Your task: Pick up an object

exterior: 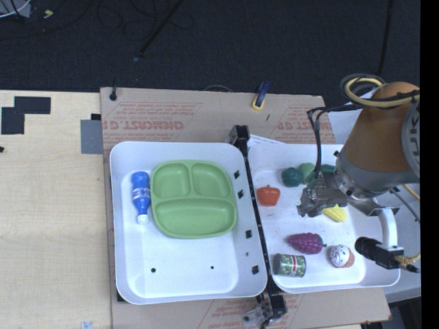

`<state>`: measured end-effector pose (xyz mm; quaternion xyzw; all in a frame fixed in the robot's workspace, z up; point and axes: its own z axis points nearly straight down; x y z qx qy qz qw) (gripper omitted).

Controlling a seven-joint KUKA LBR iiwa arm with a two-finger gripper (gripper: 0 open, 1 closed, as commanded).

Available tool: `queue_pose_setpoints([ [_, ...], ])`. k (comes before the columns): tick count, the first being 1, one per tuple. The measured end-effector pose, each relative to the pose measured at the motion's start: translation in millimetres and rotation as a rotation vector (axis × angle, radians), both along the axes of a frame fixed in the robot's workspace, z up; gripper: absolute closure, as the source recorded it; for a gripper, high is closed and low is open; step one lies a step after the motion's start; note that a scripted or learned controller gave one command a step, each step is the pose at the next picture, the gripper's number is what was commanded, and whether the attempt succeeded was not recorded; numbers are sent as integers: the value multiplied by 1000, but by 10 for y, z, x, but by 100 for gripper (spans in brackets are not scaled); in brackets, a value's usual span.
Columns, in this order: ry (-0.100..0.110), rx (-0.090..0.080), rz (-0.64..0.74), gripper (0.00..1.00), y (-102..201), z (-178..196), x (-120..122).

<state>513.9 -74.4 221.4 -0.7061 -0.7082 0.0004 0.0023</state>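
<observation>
My gripper hangs low over the right bin, near its middle, with the orange-banded arm above it to the right. A yellow toy lies just right of the gripper. A green toy sits behind it, and an orange-red pepper is to its left. A purple grape bunch, a green can and a white-and-red ball lie along the bin's front. Nothing is visibly held.
The left bin holds a green divided plate and a blue bottle lying at its left. A black divider runs between the bins. Cardboard lies under both bins; a blue-yellow clamp sits at the back.
</observation>
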Motion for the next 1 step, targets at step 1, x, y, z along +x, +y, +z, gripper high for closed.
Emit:
queue_pose_setpoints([
  [1,1,-1,-2,100,94,-3,-114],
])
